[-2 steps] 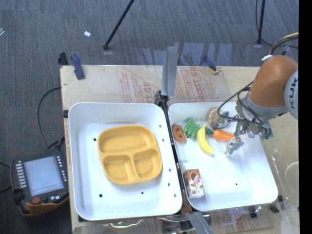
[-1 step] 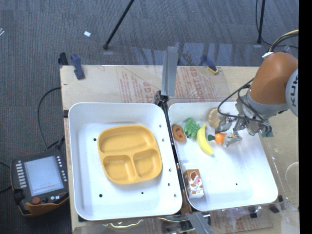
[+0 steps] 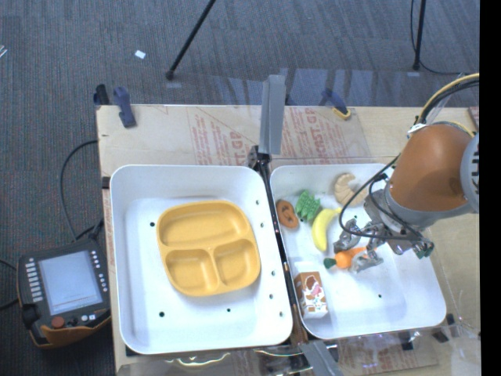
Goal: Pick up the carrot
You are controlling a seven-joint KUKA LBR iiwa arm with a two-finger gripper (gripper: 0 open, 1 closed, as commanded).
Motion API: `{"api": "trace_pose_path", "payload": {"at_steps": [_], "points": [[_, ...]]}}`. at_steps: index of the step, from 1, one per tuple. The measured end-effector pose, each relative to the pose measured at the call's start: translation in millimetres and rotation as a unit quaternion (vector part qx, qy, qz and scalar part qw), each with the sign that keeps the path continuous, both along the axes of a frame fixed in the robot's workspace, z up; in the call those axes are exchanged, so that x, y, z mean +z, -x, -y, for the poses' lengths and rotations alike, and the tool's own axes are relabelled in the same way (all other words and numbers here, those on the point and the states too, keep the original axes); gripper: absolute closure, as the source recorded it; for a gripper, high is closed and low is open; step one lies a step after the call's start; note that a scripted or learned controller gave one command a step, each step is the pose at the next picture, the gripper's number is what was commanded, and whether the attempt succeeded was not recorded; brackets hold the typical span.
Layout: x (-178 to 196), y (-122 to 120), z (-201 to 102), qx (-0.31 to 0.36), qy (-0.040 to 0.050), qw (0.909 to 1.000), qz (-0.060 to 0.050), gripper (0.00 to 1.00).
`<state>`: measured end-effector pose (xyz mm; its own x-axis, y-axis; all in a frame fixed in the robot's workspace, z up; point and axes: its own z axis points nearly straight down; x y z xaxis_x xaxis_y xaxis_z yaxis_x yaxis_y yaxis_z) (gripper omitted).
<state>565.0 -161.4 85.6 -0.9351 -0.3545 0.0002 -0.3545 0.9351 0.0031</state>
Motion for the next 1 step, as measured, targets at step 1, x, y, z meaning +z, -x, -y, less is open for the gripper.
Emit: {"api": "trace_pose_path", "payload": {"at_steps": [1], "points": [[66.8, 17.4, -83.1, 0.067, -0.0003, 0.9978, 0.002, 1.0]]}}
